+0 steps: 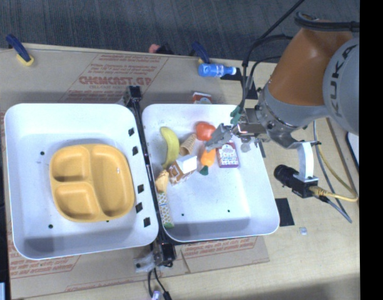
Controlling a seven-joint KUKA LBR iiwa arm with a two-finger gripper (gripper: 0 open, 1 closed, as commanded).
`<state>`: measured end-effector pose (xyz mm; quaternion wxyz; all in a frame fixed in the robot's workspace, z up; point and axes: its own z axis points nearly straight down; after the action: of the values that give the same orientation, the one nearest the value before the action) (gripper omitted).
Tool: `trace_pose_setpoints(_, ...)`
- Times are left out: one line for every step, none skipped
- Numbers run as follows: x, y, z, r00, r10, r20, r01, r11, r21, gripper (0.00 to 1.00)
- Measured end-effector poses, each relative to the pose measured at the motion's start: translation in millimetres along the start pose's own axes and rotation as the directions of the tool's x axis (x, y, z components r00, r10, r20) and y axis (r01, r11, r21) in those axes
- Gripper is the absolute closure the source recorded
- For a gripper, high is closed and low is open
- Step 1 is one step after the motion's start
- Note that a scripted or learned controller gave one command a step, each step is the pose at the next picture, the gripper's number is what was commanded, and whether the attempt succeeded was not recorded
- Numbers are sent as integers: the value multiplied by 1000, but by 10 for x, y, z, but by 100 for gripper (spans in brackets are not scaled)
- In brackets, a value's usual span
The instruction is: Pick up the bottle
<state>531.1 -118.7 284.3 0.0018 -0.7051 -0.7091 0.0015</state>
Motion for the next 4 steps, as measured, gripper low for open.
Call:
trace_pose_setpoints(3, 2, -100, 1000, -5, 0, 5, 1000, 3, 100)
trace_pose_setpoints(106, -397, 1231, 961, -275, -1, 275, 961, 1, 100)
trace_pose_setpoints(493, -541, 929, 763, -647, 0, 647, 763, 0, 100)
trace_pose_setpoints(1139, -537, 932, 620, -784, -1, 784, 620, 1, 100)
